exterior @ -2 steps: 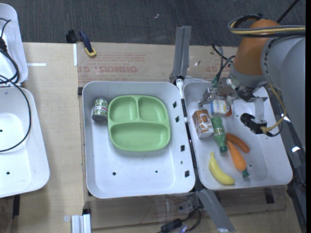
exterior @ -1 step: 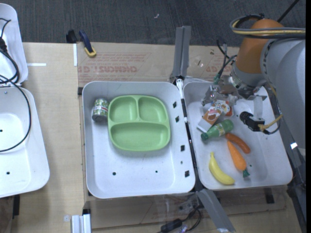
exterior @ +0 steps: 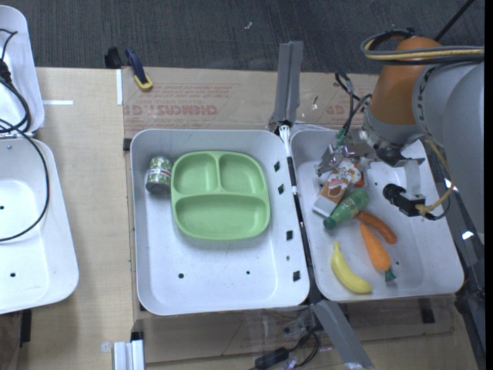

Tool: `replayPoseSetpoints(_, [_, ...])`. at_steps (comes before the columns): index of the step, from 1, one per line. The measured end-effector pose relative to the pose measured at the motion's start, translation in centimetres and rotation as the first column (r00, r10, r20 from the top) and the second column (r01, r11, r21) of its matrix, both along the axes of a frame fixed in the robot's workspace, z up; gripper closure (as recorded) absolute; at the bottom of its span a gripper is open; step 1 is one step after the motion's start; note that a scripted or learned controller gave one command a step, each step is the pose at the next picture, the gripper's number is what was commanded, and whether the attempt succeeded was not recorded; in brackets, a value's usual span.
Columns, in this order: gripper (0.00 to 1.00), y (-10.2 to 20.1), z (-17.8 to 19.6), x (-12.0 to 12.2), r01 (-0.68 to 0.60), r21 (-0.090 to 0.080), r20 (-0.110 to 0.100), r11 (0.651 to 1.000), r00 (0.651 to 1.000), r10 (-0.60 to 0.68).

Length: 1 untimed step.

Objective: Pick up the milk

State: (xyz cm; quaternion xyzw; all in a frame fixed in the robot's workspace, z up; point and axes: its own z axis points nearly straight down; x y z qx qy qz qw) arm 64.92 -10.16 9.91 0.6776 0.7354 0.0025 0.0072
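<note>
So the bench is plain wood with a printed cardboard sheet under two white bins, dark carpet behind it. The left bin has a green divided plate and a small can. The milk sits at the back of the right bin, by a green bottle, carrots and banana. The tool hangs right over the milk; can't tell its grip.
</note>
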Motion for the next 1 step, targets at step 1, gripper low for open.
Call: replayPoseSetpoints(1, [0.00, -0.46, 0.02, -2.50, -0.072, 0.001, 0.001, 0.997, 0.997, 0.072])
